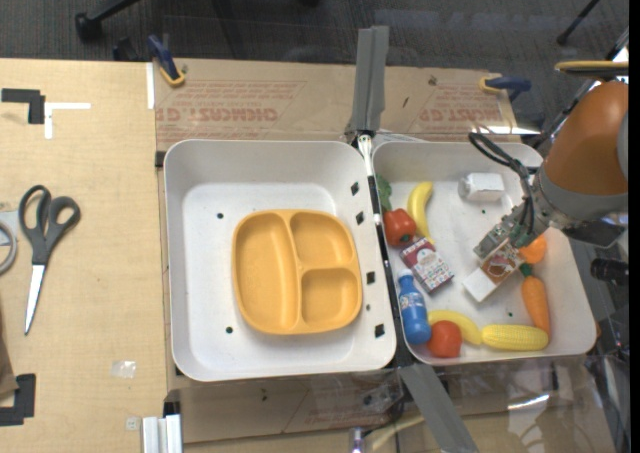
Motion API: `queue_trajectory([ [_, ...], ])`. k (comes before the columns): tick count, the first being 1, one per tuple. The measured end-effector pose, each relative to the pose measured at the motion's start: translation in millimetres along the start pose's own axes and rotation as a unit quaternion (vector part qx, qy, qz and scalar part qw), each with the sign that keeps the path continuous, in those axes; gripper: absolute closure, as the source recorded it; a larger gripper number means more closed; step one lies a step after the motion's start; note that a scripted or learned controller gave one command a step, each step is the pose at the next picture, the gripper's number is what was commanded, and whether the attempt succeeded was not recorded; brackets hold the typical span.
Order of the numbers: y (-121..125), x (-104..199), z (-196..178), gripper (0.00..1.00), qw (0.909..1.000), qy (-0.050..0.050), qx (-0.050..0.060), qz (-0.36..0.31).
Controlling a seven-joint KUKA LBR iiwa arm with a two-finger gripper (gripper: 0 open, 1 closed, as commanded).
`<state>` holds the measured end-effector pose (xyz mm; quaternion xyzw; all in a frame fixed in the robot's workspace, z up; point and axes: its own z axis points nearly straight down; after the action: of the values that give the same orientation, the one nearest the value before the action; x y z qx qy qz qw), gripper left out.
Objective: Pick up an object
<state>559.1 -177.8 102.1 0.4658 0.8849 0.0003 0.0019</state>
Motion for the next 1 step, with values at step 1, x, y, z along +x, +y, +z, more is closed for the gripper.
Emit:
queue_trajectory([
  [1,-1.5,39.2,-94.4,1.0,1.0,0.0,0.001,0.004],
])
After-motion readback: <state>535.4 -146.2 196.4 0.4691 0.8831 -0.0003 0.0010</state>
